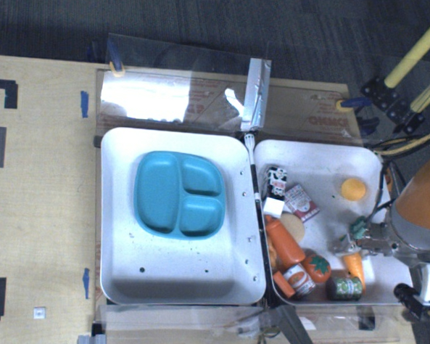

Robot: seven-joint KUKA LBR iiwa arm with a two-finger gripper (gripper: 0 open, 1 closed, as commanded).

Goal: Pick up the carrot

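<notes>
Pale wooden bench, dark floor

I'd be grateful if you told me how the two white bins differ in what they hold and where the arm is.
The left bin holds one thing, a blue divided plate; the right bin holds many small items, among them a carrot, a yellow ball and a green can. The arm reaches over the right bin, away from the left bin. Both are shallow, white and side by side.
</notes>
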